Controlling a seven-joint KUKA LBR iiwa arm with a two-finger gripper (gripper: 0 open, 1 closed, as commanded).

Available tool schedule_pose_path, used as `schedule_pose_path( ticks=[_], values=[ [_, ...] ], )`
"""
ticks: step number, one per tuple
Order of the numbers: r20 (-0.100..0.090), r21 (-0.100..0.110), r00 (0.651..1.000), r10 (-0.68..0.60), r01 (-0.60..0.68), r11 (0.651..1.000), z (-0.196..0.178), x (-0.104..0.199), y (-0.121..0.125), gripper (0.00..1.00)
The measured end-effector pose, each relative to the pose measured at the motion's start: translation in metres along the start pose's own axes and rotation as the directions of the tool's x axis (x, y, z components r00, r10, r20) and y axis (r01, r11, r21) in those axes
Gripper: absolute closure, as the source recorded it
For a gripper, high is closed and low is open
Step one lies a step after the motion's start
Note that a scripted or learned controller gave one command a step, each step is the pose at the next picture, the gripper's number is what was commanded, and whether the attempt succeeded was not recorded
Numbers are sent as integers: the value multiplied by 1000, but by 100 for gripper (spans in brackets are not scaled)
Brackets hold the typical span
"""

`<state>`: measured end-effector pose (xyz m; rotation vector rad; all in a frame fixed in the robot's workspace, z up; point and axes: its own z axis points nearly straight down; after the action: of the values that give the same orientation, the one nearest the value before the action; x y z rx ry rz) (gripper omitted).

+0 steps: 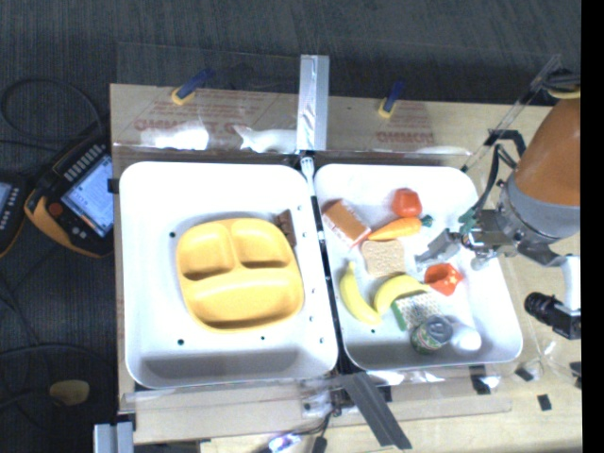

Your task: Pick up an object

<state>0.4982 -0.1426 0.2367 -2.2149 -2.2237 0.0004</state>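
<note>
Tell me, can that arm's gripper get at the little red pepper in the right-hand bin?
Probably yes: the gripper hangs just above the red pepper, which lies uncovered, with only the banana close beside it.

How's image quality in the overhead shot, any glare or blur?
Camera view: even light, soft shadows; the white bins are near blown out, with glare on the clear sheet behind them; overall soft focus, so small items by the gripper blur together.
</note>
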Motion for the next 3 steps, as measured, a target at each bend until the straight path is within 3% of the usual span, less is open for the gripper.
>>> schedule_pose_path(
  ticks=[1,2,3],
  values=[
    [4,1,999,-33,33,999,60,-14,110,0],
    [9,-7,991,-134,134,991,148,-43,172,0],
    [14,-7,991,-136,136,991,138,-43,173,100]
  ],
)
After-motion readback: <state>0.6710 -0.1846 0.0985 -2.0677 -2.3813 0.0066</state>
